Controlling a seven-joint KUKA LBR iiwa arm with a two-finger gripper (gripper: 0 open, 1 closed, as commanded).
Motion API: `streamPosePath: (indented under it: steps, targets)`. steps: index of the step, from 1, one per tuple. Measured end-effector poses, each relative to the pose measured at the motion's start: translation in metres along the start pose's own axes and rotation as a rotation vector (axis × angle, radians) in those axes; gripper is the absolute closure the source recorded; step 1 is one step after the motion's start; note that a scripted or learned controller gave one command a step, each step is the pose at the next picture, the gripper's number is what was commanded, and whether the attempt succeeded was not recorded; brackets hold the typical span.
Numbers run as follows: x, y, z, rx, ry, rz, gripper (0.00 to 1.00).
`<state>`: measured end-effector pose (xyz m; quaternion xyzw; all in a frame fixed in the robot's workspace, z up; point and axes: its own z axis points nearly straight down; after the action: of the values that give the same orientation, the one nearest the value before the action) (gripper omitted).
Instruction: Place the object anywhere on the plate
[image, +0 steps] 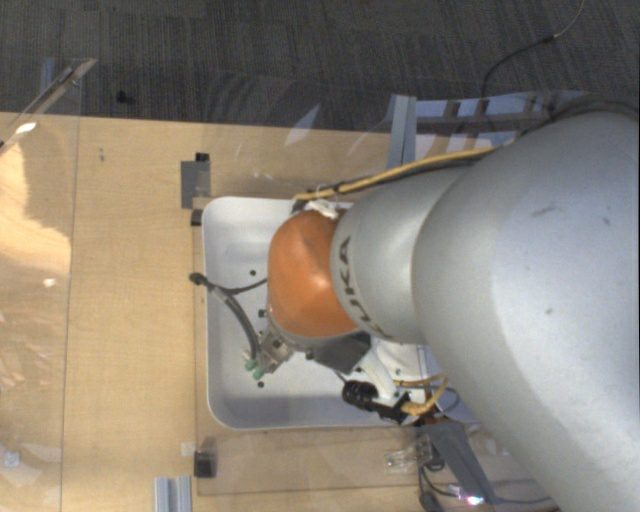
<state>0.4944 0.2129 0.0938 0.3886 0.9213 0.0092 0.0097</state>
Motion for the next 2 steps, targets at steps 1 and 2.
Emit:
streamPosePath:
  steps: [1, 2]
  targets:
    - [-0.017, 0.046, -0.224, 0.016, 0.007, 0.094, 1.00]
    - [-0.093, 0.086, -0.332, 0.014, 0.003, 0.241, 1.00]
